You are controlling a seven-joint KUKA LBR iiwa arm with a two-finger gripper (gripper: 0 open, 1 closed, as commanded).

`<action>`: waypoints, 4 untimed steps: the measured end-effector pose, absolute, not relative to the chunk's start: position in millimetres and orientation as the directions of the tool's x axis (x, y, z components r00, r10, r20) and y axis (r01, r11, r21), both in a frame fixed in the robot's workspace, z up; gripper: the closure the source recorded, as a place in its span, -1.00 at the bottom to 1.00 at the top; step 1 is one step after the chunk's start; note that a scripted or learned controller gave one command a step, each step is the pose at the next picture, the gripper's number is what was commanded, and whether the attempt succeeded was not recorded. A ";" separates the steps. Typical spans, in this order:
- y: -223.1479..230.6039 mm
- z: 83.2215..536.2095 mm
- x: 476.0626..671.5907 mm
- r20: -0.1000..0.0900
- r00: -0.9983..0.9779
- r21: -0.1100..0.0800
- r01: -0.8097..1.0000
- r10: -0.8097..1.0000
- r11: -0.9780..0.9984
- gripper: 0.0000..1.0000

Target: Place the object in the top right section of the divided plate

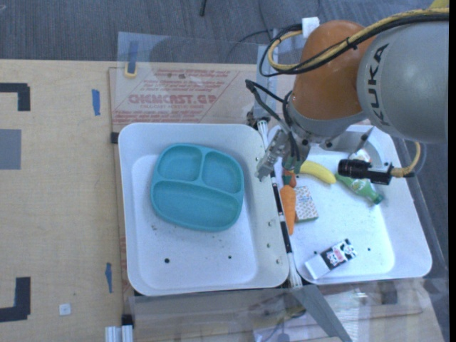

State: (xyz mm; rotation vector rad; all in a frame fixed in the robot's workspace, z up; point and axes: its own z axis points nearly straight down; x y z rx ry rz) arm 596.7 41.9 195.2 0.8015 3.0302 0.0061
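**Sam:** Bins are sitting side by side, and we are looking down on both. Where is the plate?

**Mia:** We are seeing the plate (197, 187) lying flat in the left bin (142, 262). Its top right part is waiting for something.

**Sam:** And the thing we are moving?

**Mia:** We are thinking it is the carrot (287, 204). It is lying in the right bin (399, 251), close against the wall between the bins, with its green top pointing up toward the claw (276, 155).

**Sam:** Is the claw holding it?

**Mia:** We are not seeing anything between its fingers. The claw is hanging just above the carrot's top, by the wall. We cannot tell if it is open or closed.

**Sam:** Why is the arm (356, 77) leaning over there?

**Mia:** We are guessing it is lining up over the carrot, since the carrot is so near the wall.

**Sam:** What else is lying around?

**Mia:** A banana (318, 172), a sponge (306, 203) touching the carrot, a green bottle (362, 186), and a small carton (332, 257) near the front.
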 end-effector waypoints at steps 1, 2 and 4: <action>41.5 205.6 598.5 -0.010 -0.869 0.010 0.495 0.496 0.869 1.00; 28.6 184.2 538.5 0.000 -0.848 0.002 0.530 0.530 0.848 1.00; -102.9 171.0 570.1 -0.006 -0.888 0.002 0.460 0.460 0.888 1.00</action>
